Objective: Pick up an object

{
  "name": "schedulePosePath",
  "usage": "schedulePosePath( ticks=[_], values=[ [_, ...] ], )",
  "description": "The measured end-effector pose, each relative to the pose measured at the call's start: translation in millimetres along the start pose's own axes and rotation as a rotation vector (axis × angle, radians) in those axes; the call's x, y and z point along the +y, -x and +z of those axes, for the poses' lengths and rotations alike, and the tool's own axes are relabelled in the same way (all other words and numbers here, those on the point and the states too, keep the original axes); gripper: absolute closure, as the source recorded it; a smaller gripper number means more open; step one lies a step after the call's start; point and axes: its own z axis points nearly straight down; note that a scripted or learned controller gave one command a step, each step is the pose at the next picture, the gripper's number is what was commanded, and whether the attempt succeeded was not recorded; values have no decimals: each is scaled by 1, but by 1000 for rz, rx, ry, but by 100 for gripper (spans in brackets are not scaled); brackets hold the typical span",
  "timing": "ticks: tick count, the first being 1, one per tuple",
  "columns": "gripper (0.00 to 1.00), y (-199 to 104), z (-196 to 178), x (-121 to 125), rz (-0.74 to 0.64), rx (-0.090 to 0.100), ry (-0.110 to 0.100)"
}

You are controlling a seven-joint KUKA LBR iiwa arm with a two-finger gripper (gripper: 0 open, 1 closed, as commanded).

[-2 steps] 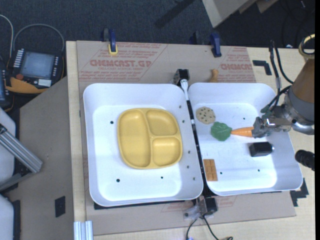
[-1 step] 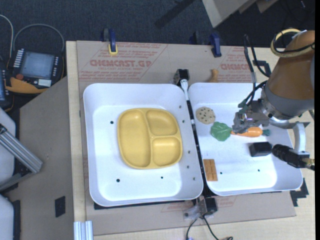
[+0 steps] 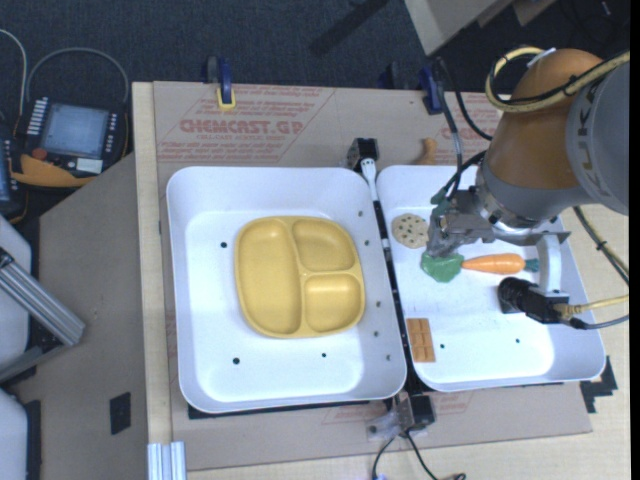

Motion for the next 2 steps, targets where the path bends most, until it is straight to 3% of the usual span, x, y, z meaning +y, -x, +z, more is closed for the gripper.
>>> schedulePosePath(
  ticks=[2],
  values=[
    [100, -84, -1, 47, 1, 1, 0]
  ],
)
